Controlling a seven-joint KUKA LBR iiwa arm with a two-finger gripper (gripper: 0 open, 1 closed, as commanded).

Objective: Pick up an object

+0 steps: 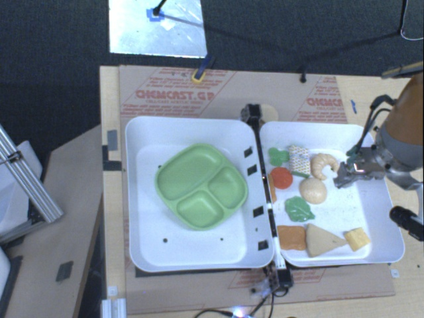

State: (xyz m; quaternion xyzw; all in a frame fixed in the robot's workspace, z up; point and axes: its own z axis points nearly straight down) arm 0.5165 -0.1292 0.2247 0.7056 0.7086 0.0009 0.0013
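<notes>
The gripper (350, 172) is seen at the right of the frame, low over the right bin (384, 244), with the arm reaching in from the right edge. How the gripper is set cannot be told, and nothing is seen held. Just to its left the curled shrimp-like piece (323, 164) is found, its curve running roughly up and down; the round beige piece (313, 191) lies lower left of that. The shrimp-like piece is judged the nearest candidate, so a short move leftward is called for. The green divided plate (201, 185) is left in the left bin (142, 244).
</notes>
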